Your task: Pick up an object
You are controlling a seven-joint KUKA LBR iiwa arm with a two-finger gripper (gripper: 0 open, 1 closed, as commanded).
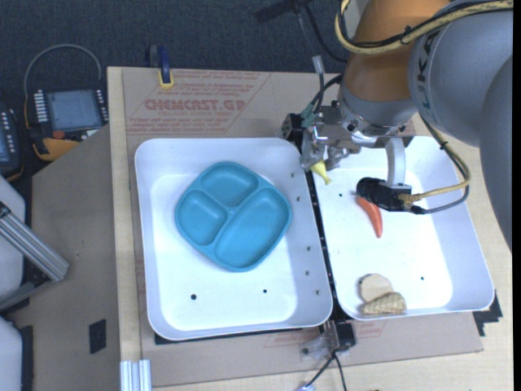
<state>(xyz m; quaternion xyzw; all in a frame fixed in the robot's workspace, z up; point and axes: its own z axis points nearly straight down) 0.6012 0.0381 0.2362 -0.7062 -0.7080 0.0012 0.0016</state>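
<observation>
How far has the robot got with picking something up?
Not far, it seems. Nothing looks lifted yet: the blue plate lies in the left bin, and the orange pepper and the beige bread piece lie on the floor of the right bin. The arm hangs over the right bin's far left corner, near a small yellow thing. Grabbing and lifting are left.
</observation>
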